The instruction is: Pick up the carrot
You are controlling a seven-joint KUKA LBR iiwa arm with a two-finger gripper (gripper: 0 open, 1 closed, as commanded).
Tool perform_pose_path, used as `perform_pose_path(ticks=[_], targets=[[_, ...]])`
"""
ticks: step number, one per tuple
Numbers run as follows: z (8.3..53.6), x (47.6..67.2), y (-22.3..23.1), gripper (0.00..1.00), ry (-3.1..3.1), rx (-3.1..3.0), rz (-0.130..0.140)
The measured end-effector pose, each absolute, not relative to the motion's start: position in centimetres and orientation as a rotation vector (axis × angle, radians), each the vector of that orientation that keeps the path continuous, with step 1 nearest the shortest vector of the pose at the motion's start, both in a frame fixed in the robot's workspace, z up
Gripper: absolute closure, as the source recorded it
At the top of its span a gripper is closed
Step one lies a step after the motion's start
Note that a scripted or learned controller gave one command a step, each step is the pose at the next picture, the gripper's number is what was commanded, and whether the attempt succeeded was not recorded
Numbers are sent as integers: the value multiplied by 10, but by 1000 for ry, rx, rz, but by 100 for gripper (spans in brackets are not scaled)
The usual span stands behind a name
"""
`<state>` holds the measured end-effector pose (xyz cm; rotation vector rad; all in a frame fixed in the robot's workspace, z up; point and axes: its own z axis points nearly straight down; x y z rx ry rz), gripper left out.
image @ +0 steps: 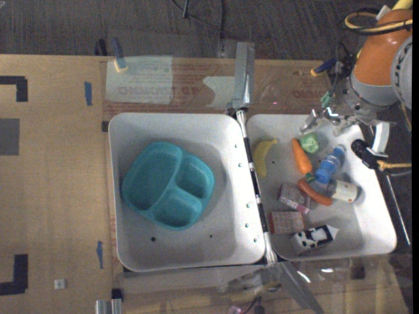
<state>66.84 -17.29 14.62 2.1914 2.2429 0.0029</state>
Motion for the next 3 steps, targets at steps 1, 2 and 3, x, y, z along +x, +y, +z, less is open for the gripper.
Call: perform_pose_path(ticks=[1,2,3], targets=[[96,626,-113,0,2330,2108,0],[107,627,-116,100,2322,2111,5],[186,634,-40,100,2329,2105,3]])
